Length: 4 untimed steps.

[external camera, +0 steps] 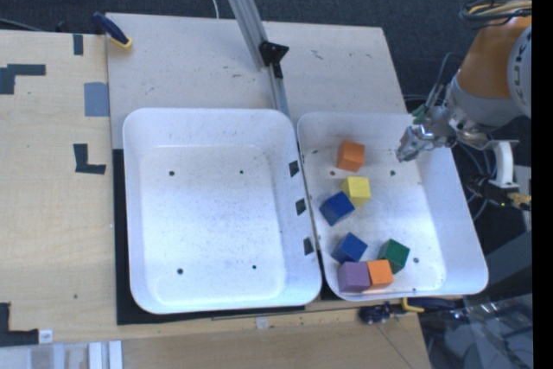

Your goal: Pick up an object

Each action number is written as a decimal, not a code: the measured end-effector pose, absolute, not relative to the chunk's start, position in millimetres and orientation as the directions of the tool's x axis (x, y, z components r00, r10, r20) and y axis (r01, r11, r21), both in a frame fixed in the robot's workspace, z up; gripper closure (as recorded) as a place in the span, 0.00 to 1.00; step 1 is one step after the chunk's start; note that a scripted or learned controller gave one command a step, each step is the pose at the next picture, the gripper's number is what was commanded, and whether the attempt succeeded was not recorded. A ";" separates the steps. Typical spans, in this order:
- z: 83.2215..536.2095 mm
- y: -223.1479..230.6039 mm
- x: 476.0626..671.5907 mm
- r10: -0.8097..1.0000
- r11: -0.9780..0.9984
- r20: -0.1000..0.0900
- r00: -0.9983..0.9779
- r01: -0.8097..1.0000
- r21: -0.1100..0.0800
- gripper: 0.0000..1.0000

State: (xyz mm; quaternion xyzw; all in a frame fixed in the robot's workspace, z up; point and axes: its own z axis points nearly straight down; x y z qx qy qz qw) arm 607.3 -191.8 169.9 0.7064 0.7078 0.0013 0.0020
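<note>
Crowding the right bin (449, 212), seven blocks, tool (408, 147) seemingly above, unobstructed.

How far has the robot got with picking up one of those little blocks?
Nothing looks picked up yet. All seven small blocks lie in the right white bin, among them the orange cube and the yellow cube. The gripper hovers near that bin's upper right, beside the orange cube, with no block in it. Reaching, grasping and lifting remain.
</note>
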 end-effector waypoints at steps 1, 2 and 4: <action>212.2 -191.6 608.6 1.000 0.002 -0.001 -0.002 1.000 0.004 1.00; 219.4 -138.2 603.2 1.000 0.006 0.002 -0.006 1.000 0.000 1.00; 237.9 -32.3 565.1 1.000 0.006 0.002 -0.006 1.000 -0.002 1.00</action>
